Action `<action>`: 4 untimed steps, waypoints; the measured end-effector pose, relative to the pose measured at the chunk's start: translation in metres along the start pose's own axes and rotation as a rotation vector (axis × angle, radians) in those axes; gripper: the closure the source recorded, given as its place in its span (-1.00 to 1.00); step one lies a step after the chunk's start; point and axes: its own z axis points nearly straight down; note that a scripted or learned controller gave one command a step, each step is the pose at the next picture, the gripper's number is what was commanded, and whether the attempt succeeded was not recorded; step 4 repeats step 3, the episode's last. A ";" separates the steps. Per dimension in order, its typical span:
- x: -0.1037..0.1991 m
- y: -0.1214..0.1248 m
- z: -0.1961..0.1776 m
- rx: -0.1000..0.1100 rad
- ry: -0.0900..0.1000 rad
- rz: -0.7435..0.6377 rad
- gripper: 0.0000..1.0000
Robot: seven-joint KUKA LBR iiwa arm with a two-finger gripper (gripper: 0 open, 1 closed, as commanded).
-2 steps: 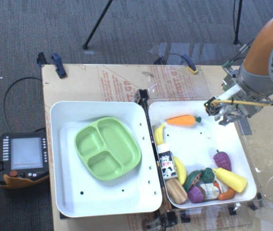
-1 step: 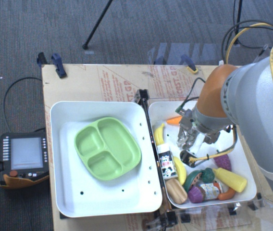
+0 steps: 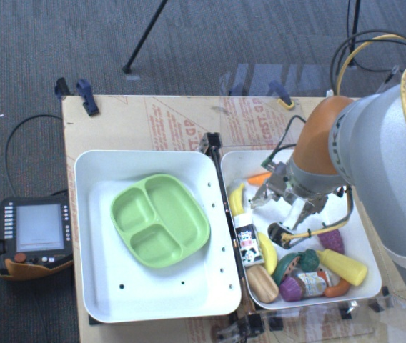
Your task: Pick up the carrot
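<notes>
End effector (image 3: 283, 204): hangs over the middle of the right bin (image 3: 366, 224), below the arm's orange band; finger state cannot be determined and nothing is seen held.
Carrot (image 3: 259, 178): small orange piece, partly hidden by the wrist, lying near the right bin's far edge towards its far-left corner, just beyond the banana (image 3: 237, 199).
Handling: judged a light, stiff plastic toy with a smooth tapered skin, likely to slip; grip across the thicker mid-section, not the tip.
Edges: the bin's far wall and the divider (image 3: 226, 191) between the bins stand close to the carrot.
Open room: bare bin floor near the far edge; toys crowd the near edge.
Left bin (image 3: 88, 191): carries a green tray (image 3: 160, 220).
</notes>
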 end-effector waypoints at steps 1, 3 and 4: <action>-0.066 -0.072 0.002 0.004 -0.001 -0.023 -1.00; -0.012 0.070 0.002 0.011 -0.008 0.089 -1.00; -0.012 0.070 0.002 0.011 -0.008 0.089 -1.00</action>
